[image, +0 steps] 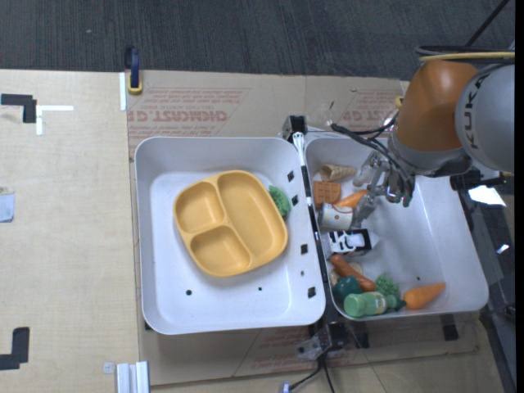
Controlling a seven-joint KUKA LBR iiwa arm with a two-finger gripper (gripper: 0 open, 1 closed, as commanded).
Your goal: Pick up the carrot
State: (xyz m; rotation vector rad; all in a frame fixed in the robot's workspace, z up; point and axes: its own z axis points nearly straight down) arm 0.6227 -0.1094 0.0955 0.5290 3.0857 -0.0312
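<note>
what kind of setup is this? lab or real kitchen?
Most likely a robot lab bench: a KUKA arm reaches over two white bins, one holding a yellow divided plate, the other toy food such as a carrot. Cardboard lines the bench.

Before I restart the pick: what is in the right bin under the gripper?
Below the gripper in the right bin lie an orange piece, a waffle-patterned block and a white item. The arm hides the bin's far right corner.

Yellow divided plate [230, 222] in the left bin [155, 244] (green piece [281, 201] beside it).
</note>
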